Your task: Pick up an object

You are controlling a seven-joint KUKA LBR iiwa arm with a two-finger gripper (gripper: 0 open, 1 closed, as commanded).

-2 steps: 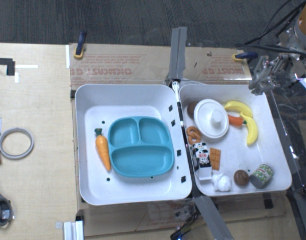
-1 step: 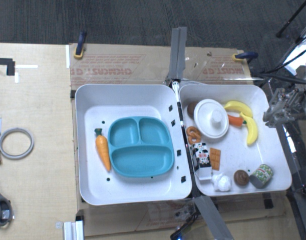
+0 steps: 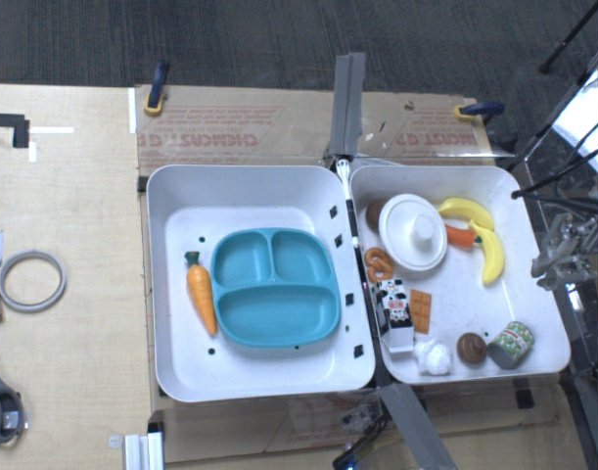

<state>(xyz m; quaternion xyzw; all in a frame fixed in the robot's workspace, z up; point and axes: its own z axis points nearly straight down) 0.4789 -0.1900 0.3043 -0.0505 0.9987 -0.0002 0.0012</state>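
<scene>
The left bin holds a teal divided plate with an orange toy carrot lying along its left side. In the right bin sit a white lidded bowl, a yellow banana and a small orange piece between them. Along that bin's left wall are a pretzel, a cow-patterned carton and an orange cracker. Near its front edge lie a white lump, a brown round sweet and a green can on its side.
A grey tape roll and scissors lie on the wooden bench to the left. Clamps hold cardboard behind the bins. Metal rods and cables crowd the right bin's right wall.
</scene>
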